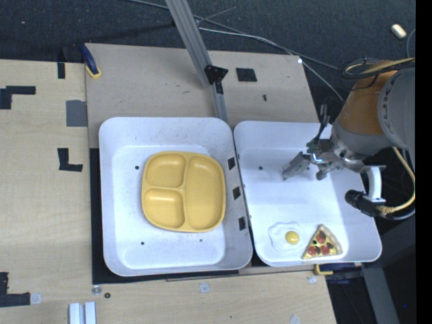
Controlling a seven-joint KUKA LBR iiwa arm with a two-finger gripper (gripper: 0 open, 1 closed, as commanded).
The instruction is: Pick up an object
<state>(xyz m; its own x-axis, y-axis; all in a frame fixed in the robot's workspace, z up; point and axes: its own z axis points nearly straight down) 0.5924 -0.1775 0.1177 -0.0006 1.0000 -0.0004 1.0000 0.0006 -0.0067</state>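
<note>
— While we start at the left, what sits in the left bin (115, 181)?

— A yellow divided plate (183, 192), three compartments, lying flat near the middle of that bin. It touches nothing else.

— And between the bins?

— Their rims meet just beside each other, with a few small dark clips along the seam. A grey metal bar (192, 36) slants down from the top of the view and ends at a black clamp above that seam.

— Now the right bin (270, 137)?

— Two toy foods lie at its near edge: a fried egg (286, 236), white with a yellow yolk, and just beside it on the right a pizza slice (322, 242) with red toppings. The two are close together, perhaps touching.

— Where is the gripper (305, 169)?

— Over the upper part of the right bin, well apart from the egg and the pizza. Its two fingers are spread, with nothing between them. The arm (368, 110), grey with its orange band, comes in from the right edge.
</note>
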